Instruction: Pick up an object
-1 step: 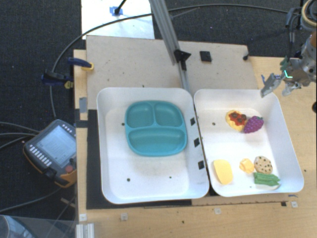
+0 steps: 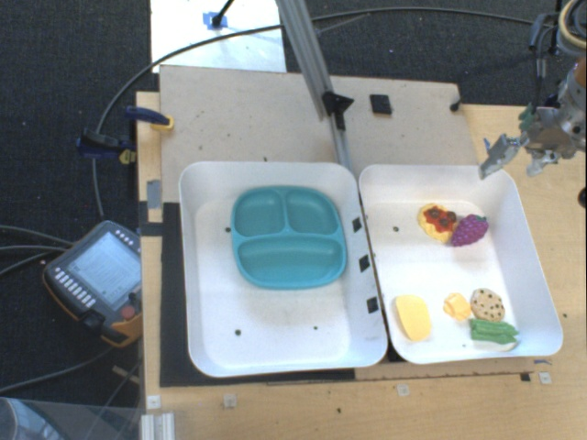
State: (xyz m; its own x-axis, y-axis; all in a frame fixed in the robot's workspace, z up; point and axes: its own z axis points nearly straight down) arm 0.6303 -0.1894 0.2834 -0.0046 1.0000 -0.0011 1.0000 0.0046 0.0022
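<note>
My gripper (image 2: pixel 515 160) hangs over the far right corner of the right bin (image 2: pixel 394 195), open, with nothing between its fingers. Below and left of it lie a yellow-and-red pizza toy (image 2: pixel 437 219) and purple grapes (image 2: pixel 470 230), touching each other. Near the bin's front are a yellow block (image 2: pixel 413 317), a small orange piece (image 2: pixel 456 305), a speckled cookie (image 2: pixel 487 303) and a green bean pod (image 2: pixel 493 332).
A teal divided plate (image 2: pixel 288 236) lies in the left bin (image 2: pixel 206 273). A slanted metal pole (image 2: pixel 307 44) with a black clamp stands behind the bins. A pendant (image 2: pixel 96 278) and cables lie on the floor at the left.
</note>
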